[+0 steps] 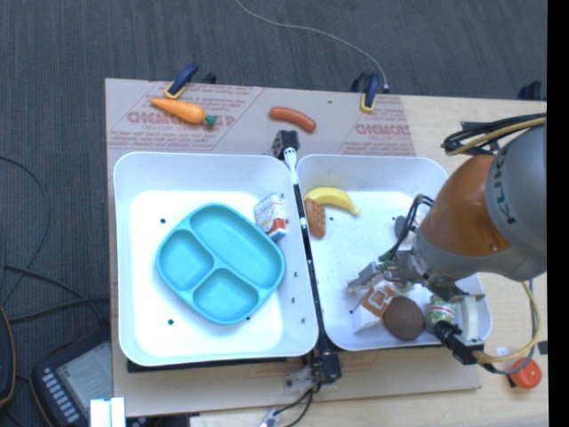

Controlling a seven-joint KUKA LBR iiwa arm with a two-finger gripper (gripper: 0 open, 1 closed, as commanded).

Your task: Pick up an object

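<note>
Your end effector (378, 278) hangs low in the right bin (373, 172), near its front; whether it is apart or together you cannot tell. Just beside it: a brown ball (404, 318) and a small packet (375, 302). Far end: banana (332, 199), sausage (315, 218). Left bin (142, 172): blue divided plate (220, 263), small carton (271, 214). On your surface (124, 96), beyond the bins: carrot (180, 111), hot dog (292, 118).

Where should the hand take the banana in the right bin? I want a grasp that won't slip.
Grip the banana across its thick middle, coming straight down from above. It lies flat, curved, with open floor on its right; the bin wall crowds its left end.
</note>
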